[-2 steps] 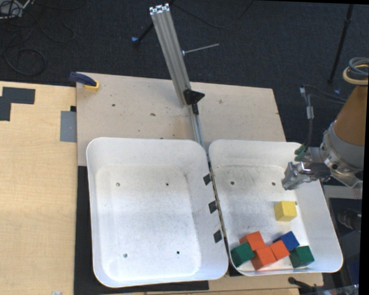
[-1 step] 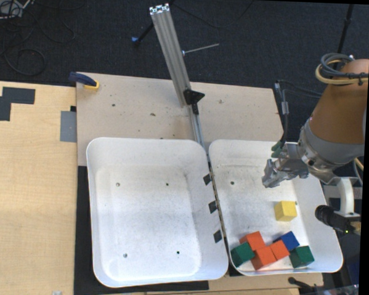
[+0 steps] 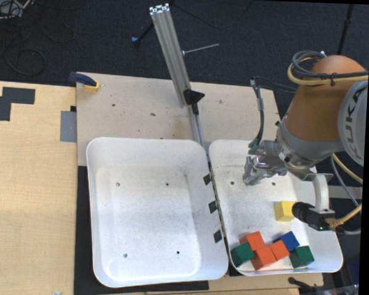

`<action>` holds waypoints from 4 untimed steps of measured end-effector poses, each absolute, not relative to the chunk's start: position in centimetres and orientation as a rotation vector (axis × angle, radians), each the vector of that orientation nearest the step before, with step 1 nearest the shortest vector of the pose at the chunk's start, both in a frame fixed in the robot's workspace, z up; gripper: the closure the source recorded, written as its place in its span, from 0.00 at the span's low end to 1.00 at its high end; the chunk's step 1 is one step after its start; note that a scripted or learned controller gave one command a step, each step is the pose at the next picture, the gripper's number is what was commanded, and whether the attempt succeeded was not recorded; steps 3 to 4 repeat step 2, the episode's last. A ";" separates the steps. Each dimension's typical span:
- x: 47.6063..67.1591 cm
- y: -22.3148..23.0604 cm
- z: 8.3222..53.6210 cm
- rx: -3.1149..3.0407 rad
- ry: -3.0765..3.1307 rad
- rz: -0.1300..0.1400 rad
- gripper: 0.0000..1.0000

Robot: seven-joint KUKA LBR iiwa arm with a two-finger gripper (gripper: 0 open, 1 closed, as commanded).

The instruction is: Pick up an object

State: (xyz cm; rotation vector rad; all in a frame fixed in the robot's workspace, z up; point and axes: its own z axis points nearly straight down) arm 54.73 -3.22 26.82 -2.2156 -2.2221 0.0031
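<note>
Over the right bin [image 3: 233,154] I see the gripper [image 3: 255,172] above bare floor, can't tell its state, with the yellow block [image 3: 284,210] nearby and the coloured blocks [image 3: 272,248] clustered at the front.

The arm [image 3: 334,121] is grey with a broad orange band above the wrist, black lettering on its casing, looped cables, and a metallic silver claw [image 3: 256,172].
</note>
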 end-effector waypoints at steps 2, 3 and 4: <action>54.6 6.0 23.7 -2.214 -2.221 0.007 1.00; 54.6 6.0 23.7 -2.214 -2.221 0.007 1.00; 54.6 6.0 23.7 -2.214 -2.221 0.007 1.00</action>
